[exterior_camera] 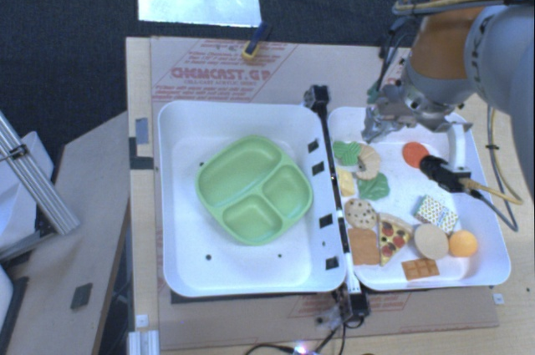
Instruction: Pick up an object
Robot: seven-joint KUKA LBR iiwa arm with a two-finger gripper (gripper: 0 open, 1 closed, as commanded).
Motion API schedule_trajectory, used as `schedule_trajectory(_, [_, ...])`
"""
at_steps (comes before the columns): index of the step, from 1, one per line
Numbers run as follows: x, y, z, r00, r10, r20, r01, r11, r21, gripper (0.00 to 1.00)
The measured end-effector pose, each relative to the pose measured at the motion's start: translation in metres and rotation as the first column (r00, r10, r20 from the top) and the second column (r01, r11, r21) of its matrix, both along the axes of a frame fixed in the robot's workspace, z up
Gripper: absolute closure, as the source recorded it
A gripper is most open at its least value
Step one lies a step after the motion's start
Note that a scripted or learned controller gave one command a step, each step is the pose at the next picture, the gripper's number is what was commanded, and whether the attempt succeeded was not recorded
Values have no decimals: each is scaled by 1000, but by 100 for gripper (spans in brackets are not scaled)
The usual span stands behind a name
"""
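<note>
My gripper [374,126] hangs low over the back left part of the right bin [493,261]. Just below it lie a green leafy piece [346,151] and a tan round piece [368,162]. A red round piece [414,153] sits to the gripper's right. Nothing shows between the gripper and these pieces that tells of a hold. Further forward lie a green lump [374,186], a chip cookie [360,213], a pizza slice [391,238], a brown cracker [364,246], a blue-white packet [437,214], a tan disc [431,241] and an orange ball [462,243].
The left bin [184,261] holds a green divided plate [253,190]. A black-clipped divider [328,178] separates the two bins. A small waffle piece [420,268] lies by the right bin's front wall. The grey arm with its orange band [456,19] reaches in from the right.
</note>
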State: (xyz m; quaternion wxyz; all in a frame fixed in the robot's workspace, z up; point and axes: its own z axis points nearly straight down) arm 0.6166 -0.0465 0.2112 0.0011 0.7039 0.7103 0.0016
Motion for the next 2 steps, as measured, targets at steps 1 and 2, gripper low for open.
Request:
schedule_trajectory(1, [18,19,14,1000,-2,0,2,1000,0,100])
schedule_trajectory(2, [7,30,22,1000,-3,-2,3,1000,0,100])
